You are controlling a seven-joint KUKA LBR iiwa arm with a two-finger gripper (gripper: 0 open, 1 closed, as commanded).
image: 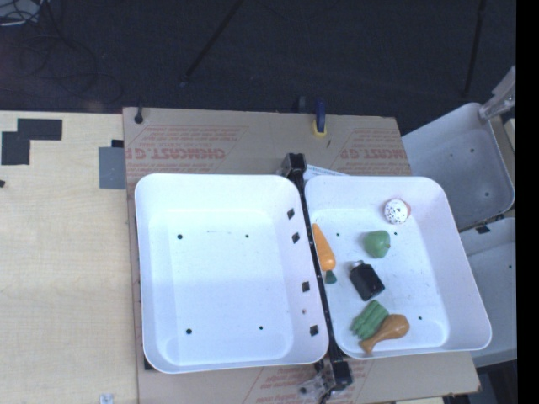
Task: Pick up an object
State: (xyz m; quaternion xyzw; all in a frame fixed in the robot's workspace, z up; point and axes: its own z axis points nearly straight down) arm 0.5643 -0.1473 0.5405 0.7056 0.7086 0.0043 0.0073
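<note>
Camera view. Two shallow white bins sit side by side on a brown cardboard sheet (253,146) laid over the counter (59,251), which has a pale wood surface.

The left bin (152,225) shows a bare white floor with a few small dark dots.

The right bin (459,268) holds all the loose objects:
- A white speckled ball (396,211) lies near the far right corner.
- A green rounded piece (378,243) lies just below and left of the ball, apart from it.
- An orange carrot-shaped piece (323,247) lies along the left wall, close to the divide between the bins.
- A small dark green bit (331,277) sits at the near end of the carrot-shaped piece.
- A black block (366,280) rests near the middle of the bin floor, tilted.
- A green ridged piece (369,318) lies near the front, touching an orange-brown gourd-shaped piece (387,330) beside it.

A row of black clips (296,237) runs along the seam between the bins.

A grey metal plate (459,158) stands at the right of the bins.

Pincer state: cannot be told from this view.
</note>
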